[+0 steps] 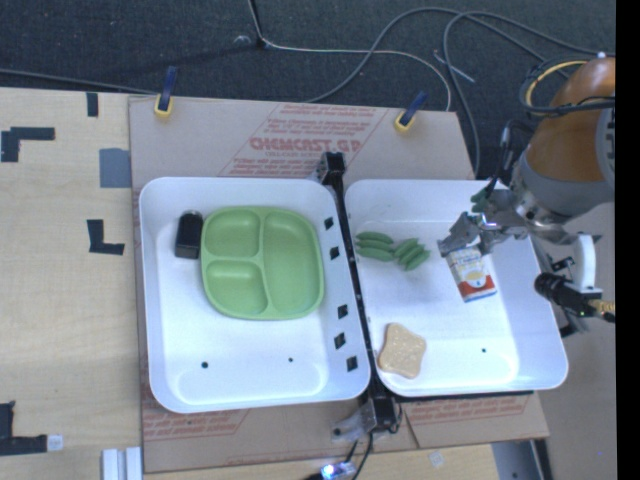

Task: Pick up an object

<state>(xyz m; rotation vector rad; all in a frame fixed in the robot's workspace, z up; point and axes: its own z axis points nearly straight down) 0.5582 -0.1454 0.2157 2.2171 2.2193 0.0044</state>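
The gripper (470, 236) sits right on top of the little carton (472, 273), grip unclear, so the carton could slip away.

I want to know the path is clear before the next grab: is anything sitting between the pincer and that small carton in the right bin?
Nothing visible does. The pincer is directly above the carton's top end in the right bin. The green beans and the bread slice lie apart from it, toward the divider.
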